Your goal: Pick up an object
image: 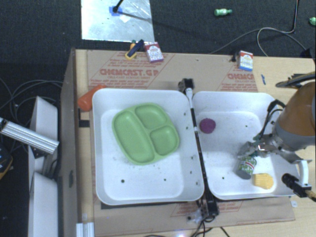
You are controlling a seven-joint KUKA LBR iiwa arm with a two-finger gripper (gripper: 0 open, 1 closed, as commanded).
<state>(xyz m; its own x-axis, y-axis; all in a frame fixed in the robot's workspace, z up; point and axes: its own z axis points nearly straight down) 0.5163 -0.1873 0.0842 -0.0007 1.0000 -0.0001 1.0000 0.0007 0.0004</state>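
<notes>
In the right bin point(224, 105) lie a purple round object point(207, 126), a green-labelled can point(246, 166) and a yellow object point(263, 180) by the front wall. My gripper point(253, 150) is low in the right bin, directly over the top of the can, touching or nearly touching it. The arm's orange band point(300, 113) sits above it at the right edge. The left bin point(106, 181) holds a green three-compartment tray point(144, 132).
Two small red-and-white boxes point(154, 52) point(245, 60) lie on the cardboard behind the bins. An orange thing point(85, 98) sticks out at the left bin's back-left corner. A black clamp point(187, 86) stands between the bins at the back.
</notes>
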